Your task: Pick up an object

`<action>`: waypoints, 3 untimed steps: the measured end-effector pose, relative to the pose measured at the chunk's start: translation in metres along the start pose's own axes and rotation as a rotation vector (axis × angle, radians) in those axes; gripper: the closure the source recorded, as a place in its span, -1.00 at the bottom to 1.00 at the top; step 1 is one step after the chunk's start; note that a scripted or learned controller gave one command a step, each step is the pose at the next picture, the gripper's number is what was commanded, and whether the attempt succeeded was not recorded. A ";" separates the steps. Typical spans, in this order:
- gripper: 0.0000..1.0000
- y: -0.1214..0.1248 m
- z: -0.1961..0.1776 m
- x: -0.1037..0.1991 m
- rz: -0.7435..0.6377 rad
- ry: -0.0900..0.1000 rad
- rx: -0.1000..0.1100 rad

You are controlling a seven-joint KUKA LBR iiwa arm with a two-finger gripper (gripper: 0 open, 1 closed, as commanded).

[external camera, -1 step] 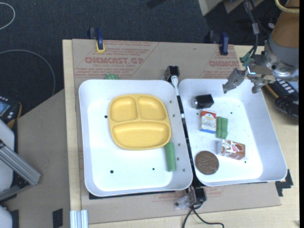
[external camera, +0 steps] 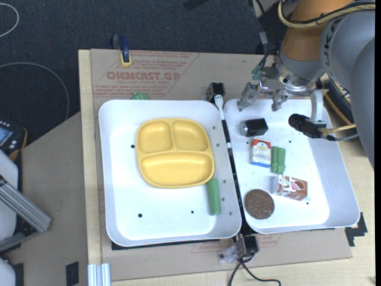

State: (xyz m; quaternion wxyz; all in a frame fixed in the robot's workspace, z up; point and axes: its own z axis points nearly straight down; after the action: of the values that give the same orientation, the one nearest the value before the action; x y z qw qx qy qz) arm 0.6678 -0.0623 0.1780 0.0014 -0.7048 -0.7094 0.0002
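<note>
Up top right, you have the grey arm (external camera: 351,34) with its orange band, its gripper (external camera: 262,100) hanging over the far edge of the right bin (external camera: 339,177), fingers spread apart with nothing between them. Your left bin (external camera: 119,207) carries a yellow divided plate (external camera: 174,152), three compartments, and a green cylinder (external camera: 213,196) lying just beside the plate's near right corner. In the right bin, going down in size: a small red and white carton (external camera: 260,152), a brown and white packet (external camera: 291,187), a round brown disc (external camera: 259,203), a short green stick (external camera: 278,159) touching the carton's right side, and a small black block (external camera: 255,126), possibly a clip, nearest the gripper but clear of it.
</note>
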 end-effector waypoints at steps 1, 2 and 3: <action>-1.00 0.000 -0.188 0.001 0.004 -0.005 -0.024; 1.00 -0.001 -0.188 0.001 0.004 -0.004 -0.008; 1.00 -0.076 -0.146 0.067 0.000 0.001 0.004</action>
State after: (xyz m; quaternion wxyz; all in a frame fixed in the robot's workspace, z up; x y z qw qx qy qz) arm 0.5921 0.0037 0.3245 0.0034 -0.7049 -0.7093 0.0011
